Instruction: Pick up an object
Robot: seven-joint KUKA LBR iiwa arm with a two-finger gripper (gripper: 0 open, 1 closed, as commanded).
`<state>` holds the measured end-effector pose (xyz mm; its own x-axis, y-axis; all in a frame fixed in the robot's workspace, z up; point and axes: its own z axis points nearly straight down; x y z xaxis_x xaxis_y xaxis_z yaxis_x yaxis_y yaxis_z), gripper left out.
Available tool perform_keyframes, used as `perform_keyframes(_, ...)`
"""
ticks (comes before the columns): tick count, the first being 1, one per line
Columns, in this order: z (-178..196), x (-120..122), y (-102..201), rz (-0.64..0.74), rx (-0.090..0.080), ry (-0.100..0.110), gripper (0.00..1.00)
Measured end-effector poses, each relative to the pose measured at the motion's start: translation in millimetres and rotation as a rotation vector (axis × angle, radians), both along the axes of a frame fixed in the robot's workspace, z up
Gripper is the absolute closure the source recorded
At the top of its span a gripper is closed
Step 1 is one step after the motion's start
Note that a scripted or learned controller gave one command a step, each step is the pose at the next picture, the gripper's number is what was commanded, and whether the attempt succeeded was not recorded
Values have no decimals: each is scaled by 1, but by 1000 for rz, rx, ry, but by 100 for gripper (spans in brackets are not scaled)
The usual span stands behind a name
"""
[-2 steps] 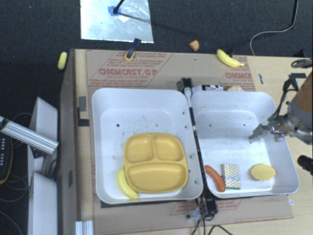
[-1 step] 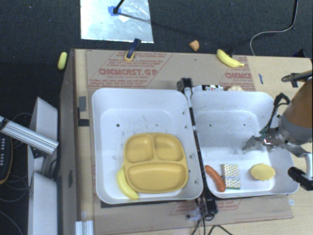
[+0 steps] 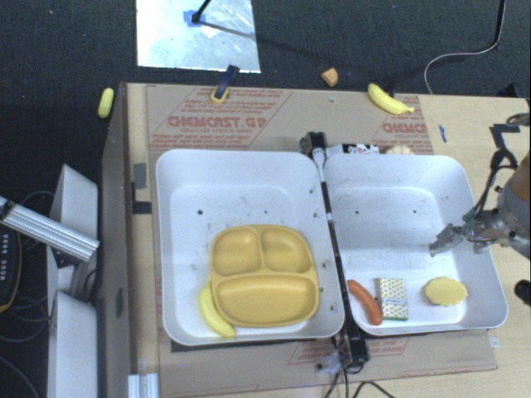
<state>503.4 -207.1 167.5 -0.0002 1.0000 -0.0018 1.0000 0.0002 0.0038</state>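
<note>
Arm (image 3: 516, 191) comes in from the right and is cut off by the frame edge, so most of it can't be read; only the wrist w/ some dark cabling shows. The claw (image 3: 448, 239) hangs over the right bin (image 3: 415, 168), near its right wall, grey tips pointing left toward the bin's middle. The tips are small and blurry there, so whether the claw is spread or pressed together can't be told, and nothing shows between them. Below the claw, apart from it, a yellow round piece (image 3: 445, 290) lies on the bin floor near the front right corner. Left of that sits a small patterned packet (image 3: 392, 298), its print too fine to make out, and just beside it an orange-red sausage-like piece (image 3: 365, 302), lying at a slant. Over in the left bin (image 3: 178, 189), a yellow divided tray (image 3: 264, 274) takes the front half, w/ a yellow banana (image 3: 214, 313) tucked along its lower left edge, partly hidden under the rim. On the bench behind the bins, another banana (image 3: 388, 99) lies by the far edge, and a small orange bit (image 3: 330, 77) rests on the dark floor beyond. A yellow item (image 3: 105, 102) lies off the bench's left corner, too small to name.
</note>
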Motion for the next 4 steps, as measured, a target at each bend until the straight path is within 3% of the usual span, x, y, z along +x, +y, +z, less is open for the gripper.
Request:
perform_keyframes(1,-82,37,22,3,2,2,0)
perform_keyframes(2,35,-16,0,0,-1,-1,0)
perform_keyframes(3,-80,-17,1,0,1,3,0)
perform_keyframes(4,-70,-16,0,0,1,0,100)
